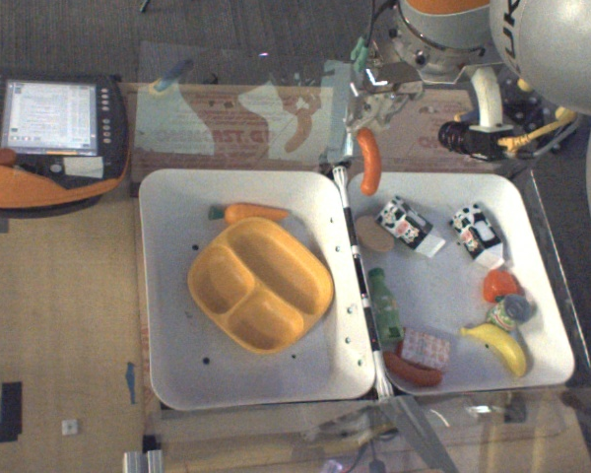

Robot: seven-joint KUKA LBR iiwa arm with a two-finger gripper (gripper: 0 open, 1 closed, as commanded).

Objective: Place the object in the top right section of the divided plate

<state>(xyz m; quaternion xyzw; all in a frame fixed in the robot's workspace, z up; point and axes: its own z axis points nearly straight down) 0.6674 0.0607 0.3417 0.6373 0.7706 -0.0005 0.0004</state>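
A yellow divided plate lies tilted in the left bin. My gripper hangs over the top of the ridge between the two bins, shut on an orange-red sausage that dangles upright from its fingers. The sausage is above and to the right of the plate, apart from it. A toy carrot lies just beyond the plate's upper edge.
The right bin holds two black-and-white cartons, a brown disc, a green bottle, a second sausage, a pink packet, a banana and a red fruit. A teach pendant sits far left.
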